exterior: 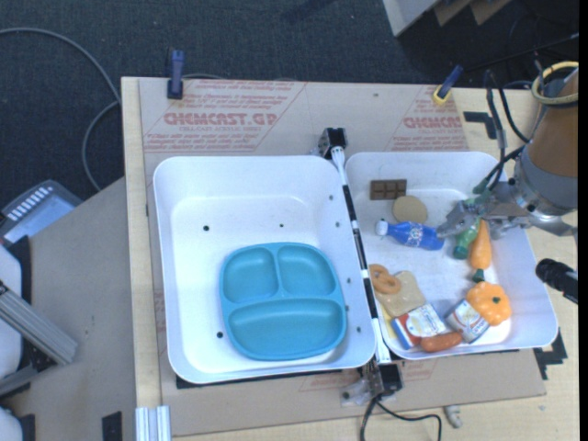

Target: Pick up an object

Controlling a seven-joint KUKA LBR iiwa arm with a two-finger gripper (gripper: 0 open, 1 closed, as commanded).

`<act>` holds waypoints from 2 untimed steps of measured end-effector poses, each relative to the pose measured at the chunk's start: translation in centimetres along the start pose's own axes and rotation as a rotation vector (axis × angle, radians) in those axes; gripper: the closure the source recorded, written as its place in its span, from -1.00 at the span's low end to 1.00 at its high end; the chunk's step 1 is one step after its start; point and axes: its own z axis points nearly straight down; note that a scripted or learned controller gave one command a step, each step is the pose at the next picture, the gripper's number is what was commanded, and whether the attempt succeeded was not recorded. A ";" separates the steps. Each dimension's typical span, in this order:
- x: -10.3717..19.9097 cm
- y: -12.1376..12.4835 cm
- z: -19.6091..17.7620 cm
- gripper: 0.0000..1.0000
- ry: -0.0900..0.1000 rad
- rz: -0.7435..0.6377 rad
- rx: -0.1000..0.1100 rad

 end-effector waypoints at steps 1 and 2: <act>-4.2 5.3 11.0 -1.00 0.001 -0.002 0.000; -4.2 5.3 9.9 1.00 -0.001 -0.001 -0.003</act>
